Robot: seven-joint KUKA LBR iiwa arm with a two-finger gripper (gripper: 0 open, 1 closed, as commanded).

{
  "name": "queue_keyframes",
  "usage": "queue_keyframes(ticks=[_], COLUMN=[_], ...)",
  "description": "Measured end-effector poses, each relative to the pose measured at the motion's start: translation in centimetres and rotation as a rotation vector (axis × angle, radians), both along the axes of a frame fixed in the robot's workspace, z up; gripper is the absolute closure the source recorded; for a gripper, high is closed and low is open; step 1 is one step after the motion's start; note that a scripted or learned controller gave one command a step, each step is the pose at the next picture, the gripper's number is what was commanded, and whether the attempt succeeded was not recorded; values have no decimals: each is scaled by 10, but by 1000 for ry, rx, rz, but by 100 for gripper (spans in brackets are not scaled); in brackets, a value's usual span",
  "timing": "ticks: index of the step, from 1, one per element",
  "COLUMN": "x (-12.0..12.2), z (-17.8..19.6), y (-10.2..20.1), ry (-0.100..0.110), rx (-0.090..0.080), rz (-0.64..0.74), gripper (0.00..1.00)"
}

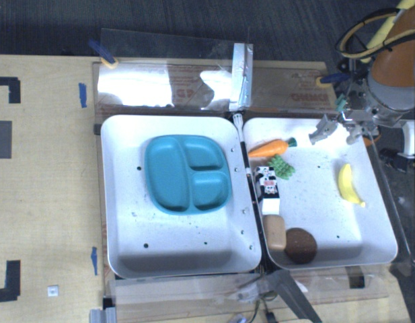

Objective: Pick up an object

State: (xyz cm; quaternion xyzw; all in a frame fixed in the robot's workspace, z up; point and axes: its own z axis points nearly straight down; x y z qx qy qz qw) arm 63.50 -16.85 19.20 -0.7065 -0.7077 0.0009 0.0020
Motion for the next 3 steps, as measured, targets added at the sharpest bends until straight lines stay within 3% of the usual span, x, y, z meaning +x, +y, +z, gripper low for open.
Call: queue_keyframes(ticks=[1, 2, 3], x=[-8, -21, -23], z=[-11, -49, -50], y=[-55, -53, -53], ry=[-2, -25, -35], rx=[-2, -7, -10], rz=[25, 44, 42], gripper=[0, 0, 0])
